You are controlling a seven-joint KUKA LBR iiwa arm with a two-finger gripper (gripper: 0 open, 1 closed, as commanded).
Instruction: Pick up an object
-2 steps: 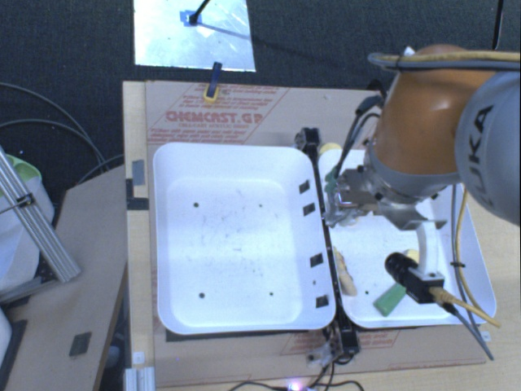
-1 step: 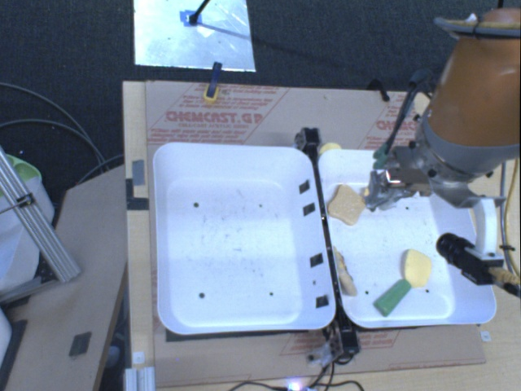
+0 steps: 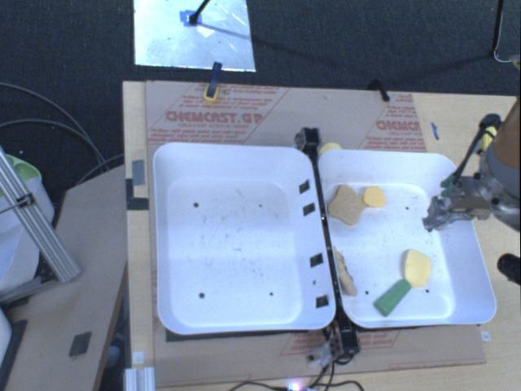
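Dark carpet surrounds a cardboard-topped bench [image 3: 244, 112] bearing two shallow white bins side by side, with a shiny metal sheet [image 3: 194, 21] lying on the floor beyond it. Reaching in from the right, the grey arm [image 3: 503, 169] hangs its gripper [image 3: 435, 217] over the right edge of the right bin [image 3: 464, 300]; how far its jaws stand apart cannot be told at this angle, and nothing is seen between them. Five loose objects lie in that bin: a tan irregular piece [image 3: 345, 205] near the top left, touching or just beside a small round yellow piece [image 3: 374, 196]; a pale tan scrap [image 3: 344, 274] against the divider; a yellow lump [image 3: 418, 267] lower right of centre; and a green block [image 3: 392, 297] just below it, tilted. The gripper sits above and to the right of the yellow lump, apart from it. The left bin [image 3: 236, 243] shows only dark specks on its floor. A yellow-and-blue clamp [image 3: 213, 84] rests at the bench's far edge.
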